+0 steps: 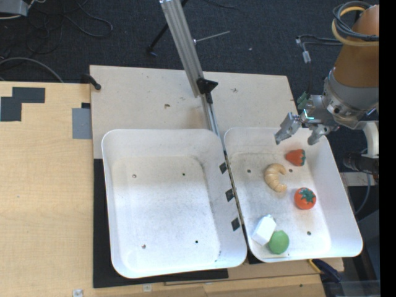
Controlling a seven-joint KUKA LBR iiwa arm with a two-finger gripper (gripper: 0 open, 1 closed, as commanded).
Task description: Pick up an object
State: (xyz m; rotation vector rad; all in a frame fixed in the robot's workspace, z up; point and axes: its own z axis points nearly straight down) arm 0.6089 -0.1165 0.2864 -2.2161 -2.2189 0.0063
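My pincer (301,130) hangs with fingers spread apart, nothing between them, above the far edge of the right bin (346,228). Strawberry (296,157) lies in that bin just below the pincer. Croissant (276,177) beside the strawberry; tomato (304,198) nearer; white block (264,229) and green ball (279,242) touching at the near corner.

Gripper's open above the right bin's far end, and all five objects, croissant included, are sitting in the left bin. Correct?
Not quite. The camera view shows the croissant and the other objects in the right bin, not the left bin. The gripper is open above its far end.
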